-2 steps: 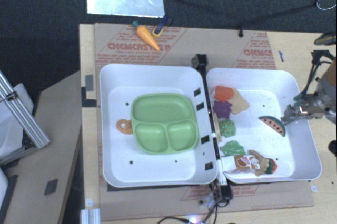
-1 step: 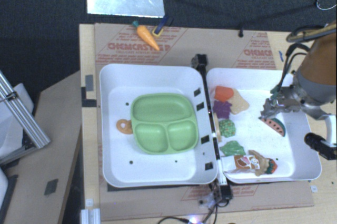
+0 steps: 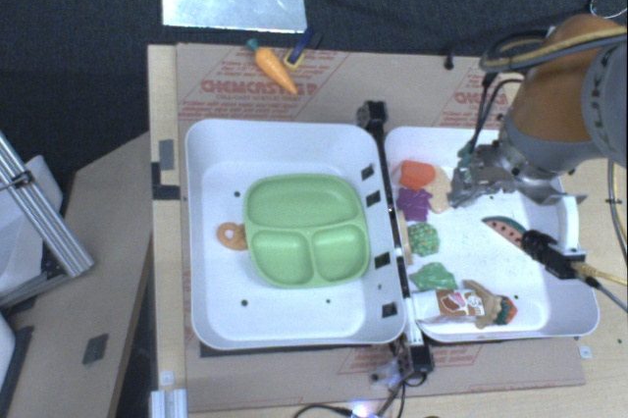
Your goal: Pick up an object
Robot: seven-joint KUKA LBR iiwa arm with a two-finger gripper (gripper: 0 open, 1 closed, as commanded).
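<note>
Table (image 3: 118,210): two bins side by side. Left bin (image 3: 206,308): divided plate (image 3: 304,230) near the middle; pretzel (image 3: 233,236) just left of the plate. Right bin (image 3: 574,313): tomato (image 3: 417,175) at the far left corner; grapes (image 3: 413,203) in front of it; broccoli (image 3: 423,237) nearer again; leafy piece (image 3: 432,277) and figure toy (image 3: 476,304) along the near side; watermelon slice (image 3: 504,230) toward the right. Carrot (image 3: 273,70) behind the left bin, on the table. Hand (image 3: 461,185) over the right bin's far part, right of the tomato.

The grey arm (image 3: 579,102) enters at the right of the frame, its orange band in the upper right, and bends down and leftward. Its hand (image 3: 469,182) sits at middle right, pointing down and to the left, its fingertips too blurred to judge.
</note>
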